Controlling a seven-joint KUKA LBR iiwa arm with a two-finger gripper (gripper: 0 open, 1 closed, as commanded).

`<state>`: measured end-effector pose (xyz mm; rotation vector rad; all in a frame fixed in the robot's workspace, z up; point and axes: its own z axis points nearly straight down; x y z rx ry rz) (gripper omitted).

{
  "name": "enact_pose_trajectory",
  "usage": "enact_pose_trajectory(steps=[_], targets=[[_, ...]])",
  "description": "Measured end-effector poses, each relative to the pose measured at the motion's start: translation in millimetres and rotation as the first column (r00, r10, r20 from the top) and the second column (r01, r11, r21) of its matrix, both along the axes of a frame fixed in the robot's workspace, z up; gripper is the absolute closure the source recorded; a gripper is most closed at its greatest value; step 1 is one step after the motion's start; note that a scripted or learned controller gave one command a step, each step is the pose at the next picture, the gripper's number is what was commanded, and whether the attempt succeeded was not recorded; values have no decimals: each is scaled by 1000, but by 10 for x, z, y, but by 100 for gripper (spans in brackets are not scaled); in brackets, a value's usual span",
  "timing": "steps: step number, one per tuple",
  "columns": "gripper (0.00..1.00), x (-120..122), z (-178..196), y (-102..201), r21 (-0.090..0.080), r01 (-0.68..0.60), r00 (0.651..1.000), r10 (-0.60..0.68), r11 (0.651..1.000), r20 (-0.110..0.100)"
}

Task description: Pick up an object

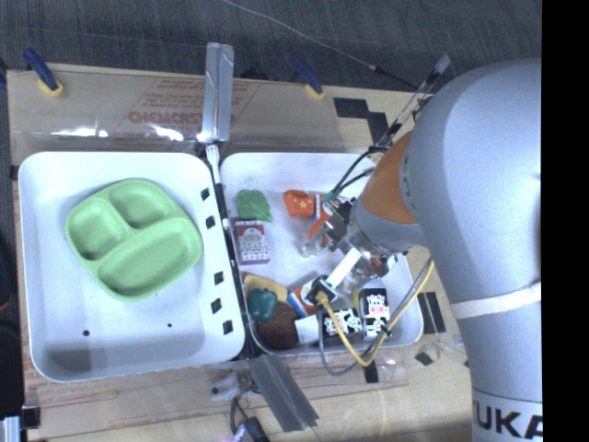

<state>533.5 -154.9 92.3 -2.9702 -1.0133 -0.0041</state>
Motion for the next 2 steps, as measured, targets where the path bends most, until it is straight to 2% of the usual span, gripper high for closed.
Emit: enact_pose_trajectory(steps=[1, 2], targets=[[0, 11, -12, 407, -1, 160, 987, -160, 987, -6], [100, 12, 81, 415, 1, 153, 988, -153, 988, -9]])
